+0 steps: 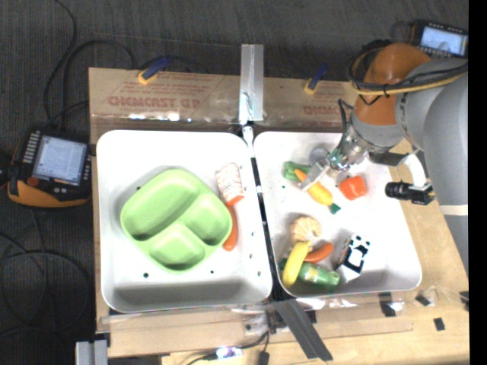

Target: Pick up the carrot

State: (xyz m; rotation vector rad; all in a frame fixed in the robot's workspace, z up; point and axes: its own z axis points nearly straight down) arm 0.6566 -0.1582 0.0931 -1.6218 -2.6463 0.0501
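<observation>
Dark grey carpet with trailing black cables surrounds a bench (441,280) that holds two shallow white bins side by side, seen from above at a slant.

Nearest the viewer, the front of the right bin (380,280) holds a cluster: a green bottle (321,277) lying down, a yellow banana (292,265) touching it, a red-orange vegetable (320,251), a black-and-white cube (354,254) and a pale round bread roll (305,227).

The left bin (122,295) holds a green divided plate (175,217). A long thin orange piece (230,230) lies against this bin's right wall, and a small white packet with a red end (229,182) sits just behind it.

Farther back in the right bin lie a yellow toy (322,195), an orange-red pepper (352,188) and a small orange piece with a green top (297,173). That last one is most likely the carrot, though the long orange piece in the left bin could also be one.

The gripper (329,164) sits low, touching or just beside the likely carrot's right end. Whether it is released or clenched cannot be told from this angle, and nothing is visibly held.

The grey arm (434,120), with its orange band, reaches in from the right. At the far edge is a brown cardboard sheet (175,101).

The step in hand looks like the approach or grasp. Next, the gripper must close squarely on the carrot, clear of the yellow toy, and lift straight up.
</observation>
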